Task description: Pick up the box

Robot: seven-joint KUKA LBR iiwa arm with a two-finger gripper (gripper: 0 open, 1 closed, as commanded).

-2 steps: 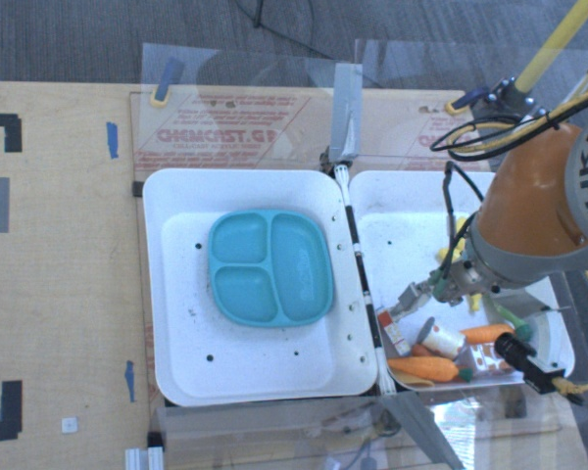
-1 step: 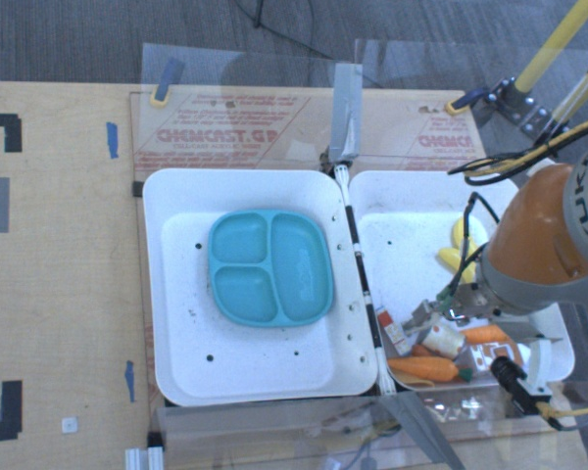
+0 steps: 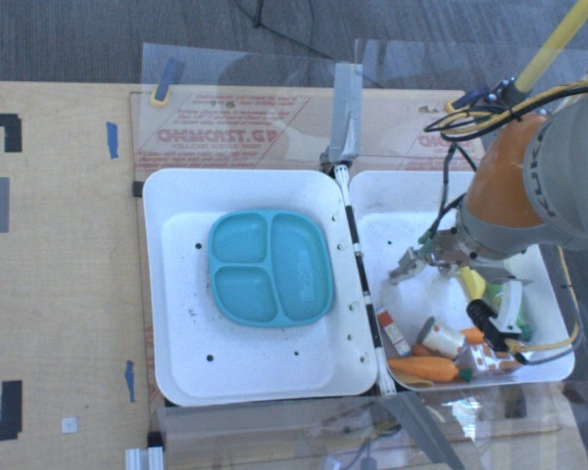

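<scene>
arm: grey with orange band [image 3: 505, 179], reaching in from the right over the right bin [image 3: 402, 182]
gripper: [image 3: 404, 264] low over the bin's back-left area, tips aimed left; nothing visibly in it
gripper state: cannot tell whether released or clenched
box: small red-and-white box [image 3: 393, 332], lying in the right bin near its left wall, toward the front; apart from the gripper
carrot: [image 3: 426, 367] orange, at the bin's front edge, just beside the box
yellow item: [image 3: 472, 282] right of the gripper, kind unclear
left bin: [image 3: 171, 262] holds a teal divided plate [image 3: 271, 266], centred
counter: [image 3: 59, 292] pale wood, bins side by side
</scene>
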